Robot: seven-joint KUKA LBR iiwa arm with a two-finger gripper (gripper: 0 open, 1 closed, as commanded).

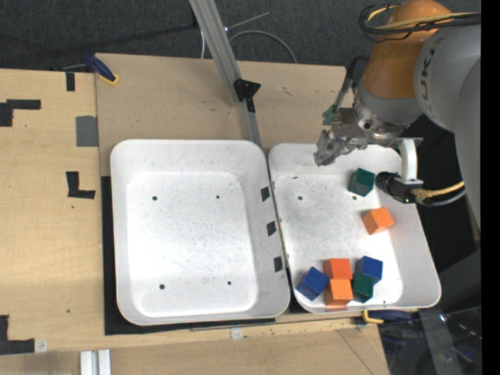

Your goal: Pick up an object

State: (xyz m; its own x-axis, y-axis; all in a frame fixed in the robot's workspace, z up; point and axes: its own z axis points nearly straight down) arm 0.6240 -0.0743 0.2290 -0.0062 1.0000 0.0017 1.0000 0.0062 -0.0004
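Gripper (326, 151) above far rim of right bin (312, 233), state of fingers I cannot tell, green cube (361, 182) just beside, orange cube (378, 220) nearer, five cubes clustered at near edge, left bin (125, 209) beside.

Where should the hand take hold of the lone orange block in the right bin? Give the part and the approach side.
Grip the orange block across two opposite side faces, coming straight down from above. It lies alone on the right bin floor, turned askew to the walls, so the hand probably needs rotating to match. Open floor surrounds it for finger clearance.
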